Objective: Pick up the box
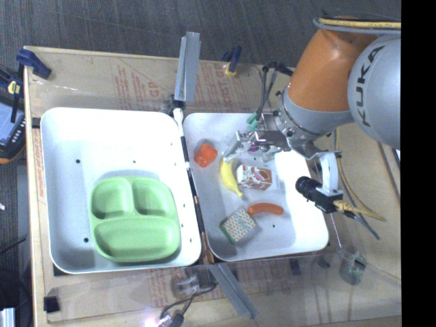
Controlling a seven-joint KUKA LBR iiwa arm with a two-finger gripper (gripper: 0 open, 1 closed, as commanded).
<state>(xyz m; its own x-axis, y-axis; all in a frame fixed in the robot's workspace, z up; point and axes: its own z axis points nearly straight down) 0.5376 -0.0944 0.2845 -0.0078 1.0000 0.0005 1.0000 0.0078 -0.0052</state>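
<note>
Starting on the left, the green tray (135, 219) sits alone in the left bin (61, 135). Next door in the right bin (310, 234), the banana (229, 178) lies just left of the box (256, 177). The gripper (253, 144) hangs right above the box's top edge. Beneath lie a sausage (266, 209) and a sponge (238, 225).

Dark grey carpet floor (102, 12) behind plywood bench (122, 80) w/ blue clamps (33, 61).

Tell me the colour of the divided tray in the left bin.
Light green: the divided tray shows best in the camera view, lying in the left bin.
</note>
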